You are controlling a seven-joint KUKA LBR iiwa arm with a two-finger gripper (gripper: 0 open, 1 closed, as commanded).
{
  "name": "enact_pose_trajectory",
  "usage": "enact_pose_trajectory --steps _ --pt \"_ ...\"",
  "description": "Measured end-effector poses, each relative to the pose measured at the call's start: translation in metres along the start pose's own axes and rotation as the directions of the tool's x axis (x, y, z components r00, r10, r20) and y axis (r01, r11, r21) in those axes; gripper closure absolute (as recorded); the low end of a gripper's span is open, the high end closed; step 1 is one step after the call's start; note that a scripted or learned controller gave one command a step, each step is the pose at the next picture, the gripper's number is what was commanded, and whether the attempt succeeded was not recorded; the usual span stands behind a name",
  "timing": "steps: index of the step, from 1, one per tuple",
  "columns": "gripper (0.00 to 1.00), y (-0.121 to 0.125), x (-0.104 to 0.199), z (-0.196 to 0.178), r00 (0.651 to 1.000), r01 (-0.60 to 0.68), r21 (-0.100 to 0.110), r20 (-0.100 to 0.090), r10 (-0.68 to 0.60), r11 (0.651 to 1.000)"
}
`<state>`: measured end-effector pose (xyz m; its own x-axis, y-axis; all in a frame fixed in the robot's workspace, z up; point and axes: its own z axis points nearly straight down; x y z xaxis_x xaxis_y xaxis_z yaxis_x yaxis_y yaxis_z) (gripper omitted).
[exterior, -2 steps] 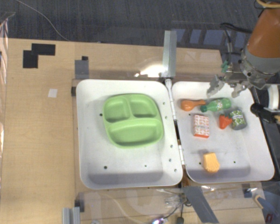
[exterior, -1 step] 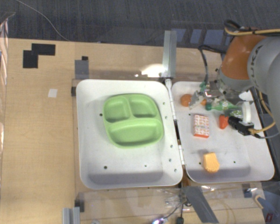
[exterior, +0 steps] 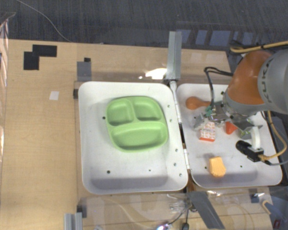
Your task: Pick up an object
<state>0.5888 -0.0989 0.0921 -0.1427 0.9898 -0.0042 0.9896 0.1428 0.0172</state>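
Observation:
My gripper (exterior: pixel 208 118) hangs low in the right bin (exterior: pixel 269 176), at the end of the grey and orange arm. Just under it lies a small red and white packet (exterior: pixel 207 133); I cannot see whether the two touch. A brown, pear-shaped piece (exterior: pixel 196 102) lies just to the gripper's upper left. At the gripper's right, a small red-orange piece (exterior: pixel 229 127) shows partly from under the wrist. Near the bin's front lies a yellow block (exterior: pixel 217 166).
The left bin (exterior: pixel 96 176) holds a green divided plate (exterior: pixel 136 122) in its middle. A metal post (exterior: pixel 174 56) stands at the back between the two bins. The arm covers the right bin's back right part.

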Motion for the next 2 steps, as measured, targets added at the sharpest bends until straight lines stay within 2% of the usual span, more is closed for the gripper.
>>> enact_pose_trajectory --steps 1,2 --pt "1.0 0.003 0.002 -0.011 1.0 0.003 -0.006 -0.002 -0.003 1.0" --pt "1.0 0.02 0.075 -0.092 0.945 -0.327 0.015 0.0 0.327 0.945"
